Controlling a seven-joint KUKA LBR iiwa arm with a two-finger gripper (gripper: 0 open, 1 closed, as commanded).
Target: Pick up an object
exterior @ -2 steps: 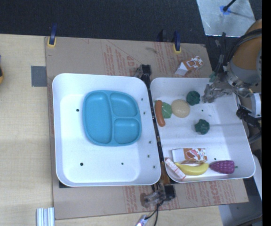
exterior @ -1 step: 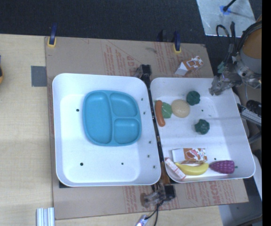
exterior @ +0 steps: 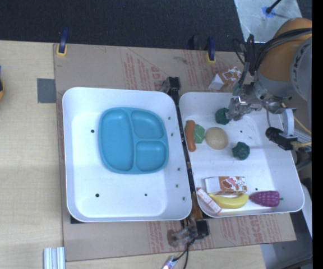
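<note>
Faintly, unreadable red print; cardboard (exterior: pixel 150 72)

The scene is viewed by one camera, fixed above the bench (exterior: pixel 21 167) and tilted downward at a slant. Both bins are taken in whole: the left bin (exterior: pixel 77 150) toward 9 o'clock, the right bin (exterior: pixel 279 178) toward 3 o'clock. The arm (exterior: pixel 285 55) is seen entering at 2 o'clock. The view is moderately distant.

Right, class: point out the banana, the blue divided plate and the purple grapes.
banana (exterior: pixel 229 201): camera view, middle of its curve.
blue divided plate (exterior: pixel 115 140): camera view, large left compartment.
purple grapes (exterior: pixel 264 198): camera view, middle of the bunch.
</note>
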